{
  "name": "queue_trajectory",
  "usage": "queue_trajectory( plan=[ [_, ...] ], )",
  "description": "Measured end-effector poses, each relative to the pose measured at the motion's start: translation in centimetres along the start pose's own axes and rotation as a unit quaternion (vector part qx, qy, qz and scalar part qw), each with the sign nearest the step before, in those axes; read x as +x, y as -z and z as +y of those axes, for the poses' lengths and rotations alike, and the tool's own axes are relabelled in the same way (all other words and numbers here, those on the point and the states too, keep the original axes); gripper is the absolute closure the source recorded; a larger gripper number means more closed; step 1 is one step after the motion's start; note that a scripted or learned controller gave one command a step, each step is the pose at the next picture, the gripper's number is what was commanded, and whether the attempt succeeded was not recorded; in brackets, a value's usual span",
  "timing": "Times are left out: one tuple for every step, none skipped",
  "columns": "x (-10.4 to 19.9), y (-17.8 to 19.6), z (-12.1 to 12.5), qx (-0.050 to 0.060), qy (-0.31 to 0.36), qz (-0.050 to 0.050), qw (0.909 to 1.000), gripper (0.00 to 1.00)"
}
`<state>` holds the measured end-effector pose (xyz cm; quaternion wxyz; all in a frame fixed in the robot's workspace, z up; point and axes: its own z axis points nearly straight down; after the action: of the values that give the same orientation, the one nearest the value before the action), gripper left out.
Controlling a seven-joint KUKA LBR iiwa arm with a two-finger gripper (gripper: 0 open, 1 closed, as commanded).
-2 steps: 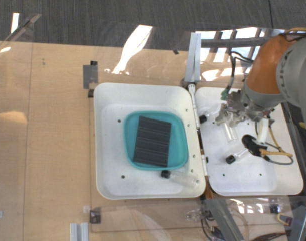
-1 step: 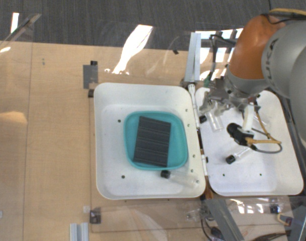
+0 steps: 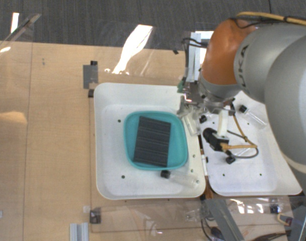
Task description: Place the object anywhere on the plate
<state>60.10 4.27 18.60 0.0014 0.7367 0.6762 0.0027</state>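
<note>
Dark ribbed slab lying on the teal plate in the left bin, centre of the frame.

We see the dark ribbed slab (image 3: 152,141) lying flat and slightly tilted on the teal plate (image 3: 180,154), inside the left bin (image 3: 108,179) on the table (image 3: 42,134). It is charcoal, rectangular, and crossed by parallel grooves. We judge it light, stiff and not fragile, best pinched across its shorter width at the long edges. The claw (image 3: 193,107) hangs just right of the plate's upper corner; we cannot tell how far it is open.
</note>
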Motion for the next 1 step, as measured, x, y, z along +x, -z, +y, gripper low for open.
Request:
queue_trajectory(
  plan=[
    [-0.06, 0.01, 0.01, 0.000, 0.000, 0.000, 1.0000, 0.00]
  ],
)
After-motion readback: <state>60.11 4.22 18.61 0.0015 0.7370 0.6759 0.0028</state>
